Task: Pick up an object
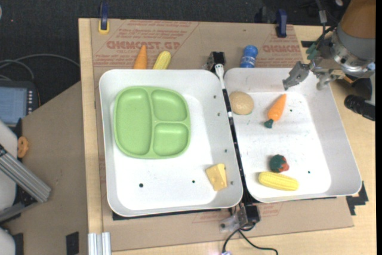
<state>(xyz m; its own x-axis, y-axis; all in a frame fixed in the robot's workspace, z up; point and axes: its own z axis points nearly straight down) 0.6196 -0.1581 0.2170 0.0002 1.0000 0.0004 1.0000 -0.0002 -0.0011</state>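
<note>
A green three-compartment plate (152,122) lies in the left bin (113,188), with a pale yellow cheese wedge (217,177) near that bin's front right corner. In the right bin (334,128) a round tan bread roll (242,103) sits at the far left, an orange carrot (276,109) with a green tip lies tilted beside it, and a dark green and red item (277,163), too small to identify, rests just behind a yellow corn cob (277,181). The gripper (309,76) hovers over the bin's far edge, fingers spread, holding nothing; its arm is cut off at the right.
</note>
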